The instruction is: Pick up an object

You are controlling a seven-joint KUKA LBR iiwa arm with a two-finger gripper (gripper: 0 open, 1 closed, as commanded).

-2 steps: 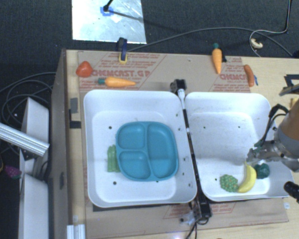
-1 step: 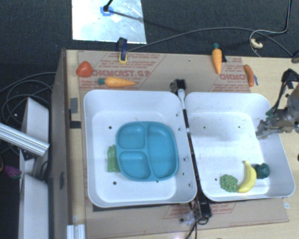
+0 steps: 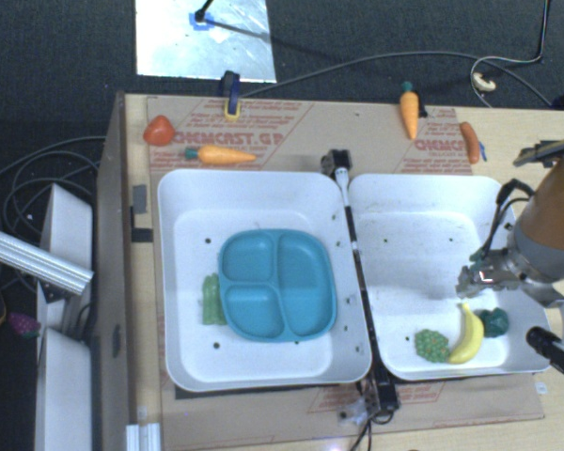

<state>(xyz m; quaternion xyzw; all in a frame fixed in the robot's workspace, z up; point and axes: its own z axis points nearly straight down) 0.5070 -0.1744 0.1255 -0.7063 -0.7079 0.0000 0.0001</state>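
In the right bin (image 3: pixel 404 214) a yellow banana (image 3: pixel 468 334) lies near the front wall, with a green bumpy toy (image 3: pixel 432 346) to its left and a dark teal object (image 3: pixel 494 322) to its right. My gripper (image 3: pixel 479 278) hangs at the bin's right side, just above the banana's upper end. Nothing shows between its fingers. The arm with its orange band (image 3: pixel 555 219) comes in from the right.
The left bin (image 3: pixel 183 252) holds a blue divided plate (image 3: pixel 277 285) and a green piece (image 3: pixel 211 301) beside it. Toy carrots (image 3: pixel 221 155) (image 3: pixel 410 113), a tomato-like toy (image 3: pixel 158 132) and an orange piece (image 3: pixel 470 142) lie on the cardboard behind the bins.
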